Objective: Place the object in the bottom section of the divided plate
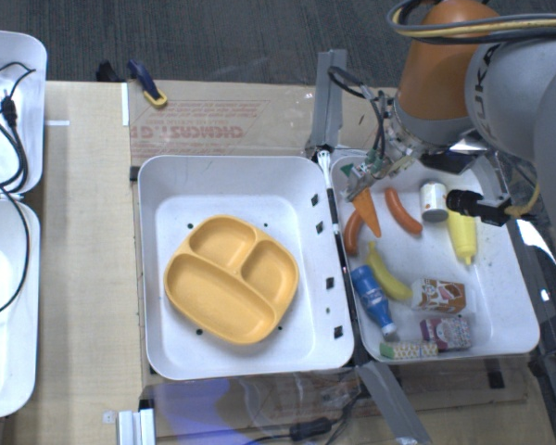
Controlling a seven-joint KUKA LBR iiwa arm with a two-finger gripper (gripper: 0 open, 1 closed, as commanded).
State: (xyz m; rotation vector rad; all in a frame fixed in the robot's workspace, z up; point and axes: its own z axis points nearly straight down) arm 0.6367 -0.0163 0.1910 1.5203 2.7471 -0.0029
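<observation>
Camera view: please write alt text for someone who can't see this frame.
A yellow divided plate lies in the left white bin, its sections bare. The grey and orange arm reaches over the right bin, its claw above a toy carrot among a banana, sausage, mustard bottle and blue bottle.

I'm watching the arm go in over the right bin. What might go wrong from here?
1. The carrot lies against a hot dog and close to another sausage, so the gripper may nudge or catch a neighbour.
2. The carrot sits near the bin wall, which could block one finger.
3. The divided plate sits rotated, so its large section may be misjudged.
</observation>
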